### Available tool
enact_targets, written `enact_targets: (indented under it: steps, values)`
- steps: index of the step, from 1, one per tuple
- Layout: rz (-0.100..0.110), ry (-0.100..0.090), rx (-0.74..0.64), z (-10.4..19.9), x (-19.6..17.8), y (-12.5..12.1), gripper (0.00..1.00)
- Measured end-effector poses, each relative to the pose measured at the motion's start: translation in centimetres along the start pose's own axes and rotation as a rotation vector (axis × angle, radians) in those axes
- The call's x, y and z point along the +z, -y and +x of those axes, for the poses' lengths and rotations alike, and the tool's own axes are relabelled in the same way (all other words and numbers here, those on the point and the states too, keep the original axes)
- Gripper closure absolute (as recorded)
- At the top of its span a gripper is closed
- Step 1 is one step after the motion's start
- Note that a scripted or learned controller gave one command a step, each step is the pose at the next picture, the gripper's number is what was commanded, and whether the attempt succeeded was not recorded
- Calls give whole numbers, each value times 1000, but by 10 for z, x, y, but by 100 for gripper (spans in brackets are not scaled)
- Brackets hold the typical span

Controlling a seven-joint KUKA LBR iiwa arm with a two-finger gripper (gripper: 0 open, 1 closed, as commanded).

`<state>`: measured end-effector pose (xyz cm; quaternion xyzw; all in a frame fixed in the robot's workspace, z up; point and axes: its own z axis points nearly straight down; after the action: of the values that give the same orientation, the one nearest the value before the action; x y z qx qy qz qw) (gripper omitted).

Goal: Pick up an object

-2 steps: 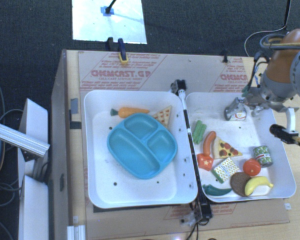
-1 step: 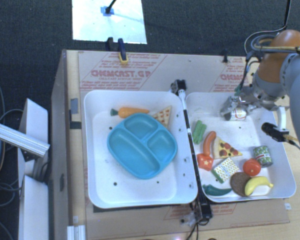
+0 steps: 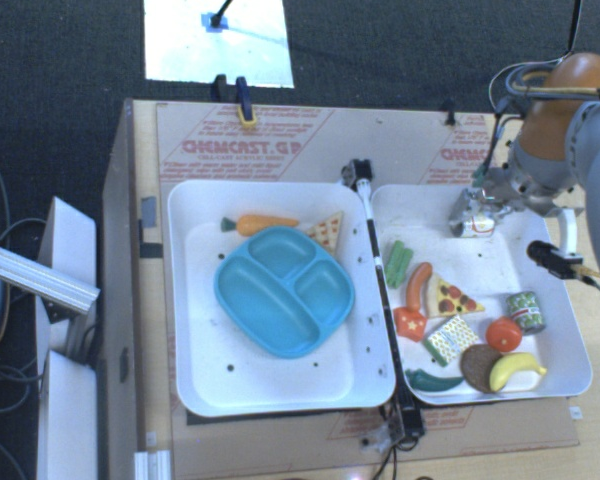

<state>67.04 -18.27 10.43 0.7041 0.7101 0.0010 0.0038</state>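
Metal two-finger gripper — grip state cannot be told | orange-red toy sausage seen below-left, lengthwise — near

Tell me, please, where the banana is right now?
The banana lies in the right bin's near right corner, beside the brown cookie and below the tomato.

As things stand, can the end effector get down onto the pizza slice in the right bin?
Probably yes. The end effector hovers over the right bin's bare far end, and the pizza slice lies face up, nothing on top; the sausage beside it crowds one edge.
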Motion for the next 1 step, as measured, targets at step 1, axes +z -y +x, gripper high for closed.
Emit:
enact_targets:
  steps: [1]
  values:
    - [1, -4, 3, 86, -79, -1, 100]
